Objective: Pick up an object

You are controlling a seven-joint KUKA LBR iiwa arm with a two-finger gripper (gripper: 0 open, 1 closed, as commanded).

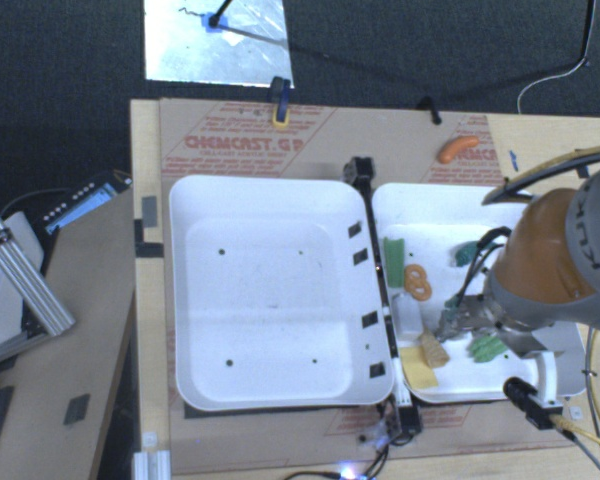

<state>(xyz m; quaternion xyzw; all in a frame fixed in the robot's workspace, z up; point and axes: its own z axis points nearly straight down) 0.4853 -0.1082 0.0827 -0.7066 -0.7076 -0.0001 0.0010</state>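
The right bin (450,230) serves as the landmark: the arm (550,258), grey with a broad orange band, reaches over it from the right, and its pincer (448,326) hangs low over the bin's near half, just above a small tan object (432,350). Whether the pincer is wide or narrow cannot be told, since the dark wrist hardware hides its tips, and nothing can be seen gripped in it. Next to the tan object, in the bin's near left corner, lies a pale yellow flat piece (417,368). A green object (487,348) lies to the right of the pincer, partly under the arm. Further back in the bin, along its left wall, sits a green rectangular block (393,261), with an orange pretzel-shaped item (417,282) just beside it. A teal item (466,255) lies toward the bin's middle, near a black cable. Outside the bin, behind its far edge on the tabletop (400,138), rests an orange sausage-shaped toy (457,149). To the left of the right bin, touching it along a clipped seam, is the left bin (270,288).
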